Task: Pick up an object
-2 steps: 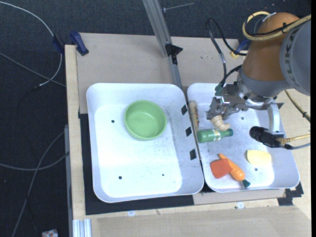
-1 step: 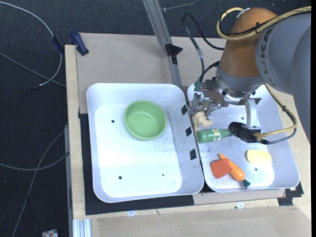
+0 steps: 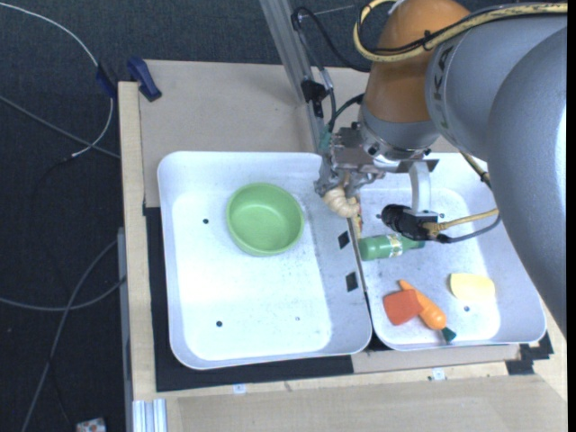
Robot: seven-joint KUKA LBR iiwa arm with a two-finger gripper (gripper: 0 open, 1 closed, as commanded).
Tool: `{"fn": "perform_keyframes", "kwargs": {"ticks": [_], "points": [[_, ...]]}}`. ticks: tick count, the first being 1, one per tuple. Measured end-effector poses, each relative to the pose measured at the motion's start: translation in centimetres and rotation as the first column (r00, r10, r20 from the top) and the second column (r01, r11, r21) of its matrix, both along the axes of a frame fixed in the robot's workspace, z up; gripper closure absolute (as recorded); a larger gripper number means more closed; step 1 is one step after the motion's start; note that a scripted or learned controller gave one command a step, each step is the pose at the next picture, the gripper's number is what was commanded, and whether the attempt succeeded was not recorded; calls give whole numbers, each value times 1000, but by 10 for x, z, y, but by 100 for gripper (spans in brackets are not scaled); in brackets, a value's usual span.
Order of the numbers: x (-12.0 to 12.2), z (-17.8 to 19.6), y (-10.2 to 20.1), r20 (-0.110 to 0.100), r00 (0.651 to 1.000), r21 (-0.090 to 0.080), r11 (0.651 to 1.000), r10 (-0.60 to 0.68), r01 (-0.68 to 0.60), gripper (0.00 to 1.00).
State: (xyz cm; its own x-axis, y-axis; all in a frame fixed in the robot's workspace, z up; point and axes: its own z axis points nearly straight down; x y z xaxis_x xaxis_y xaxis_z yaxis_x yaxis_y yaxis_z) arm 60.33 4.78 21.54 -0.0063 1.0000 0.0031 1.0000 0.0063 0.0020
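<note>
My end effector (image 3: 346,180) hangs over the right bin's (image 3: 513,318) left edge, grip unclear to me, touching a small tan toy (image 3: 341,203), green bottle (image 3: 389,246) just below.

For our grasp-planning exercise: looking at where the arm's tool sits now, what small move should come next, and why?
Probably a short straight lift. The tool sits low at the inner edge of the right bin, right over a small tan object that seems to hang beneath it. Raising slightly would show whether it comes along.
</note>
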Motion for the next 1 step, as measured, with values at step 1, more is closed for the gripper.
{"fn": "perform_keyframes", "kwargs": {"ticks": [1], "points": [[25,13,48,2,1000,1,1000,0,0,100]]}}
